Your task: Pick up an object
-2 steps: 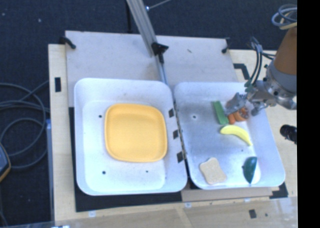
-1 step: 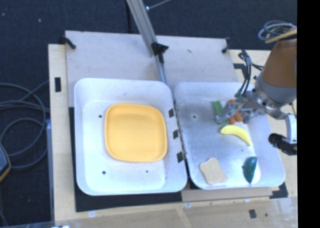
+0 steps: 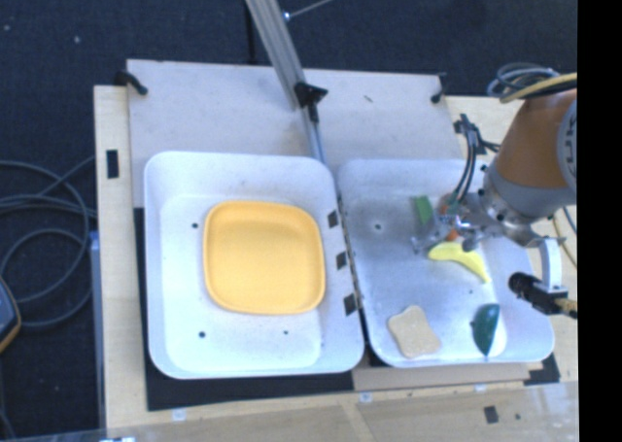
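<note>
Hovering low in the right bin [image 3: 389, 199], gripper [image 3: 439, 232] sits just above-left of the banana [image 3: 461, 257], green block [image 3: 421, 209] right behind it. Finger state: can't tell, too blurry. Risk: closing off-center, banana prob. skids away.

The plate [image 3: 263, 257] is orange-yellow, sitting in a speckled white bin [image 3: 175, 178]. In the other white bin [image 3: 374, 187]: a yellow banana [image 3: 461, 257], a tan sponge [image 3: 415, 331], a teal object [image 3: 485, 325] and a green piece [image 3: 422, 209] (small). The tabletop [image 3: 224, 90] is pale beige.
</note>
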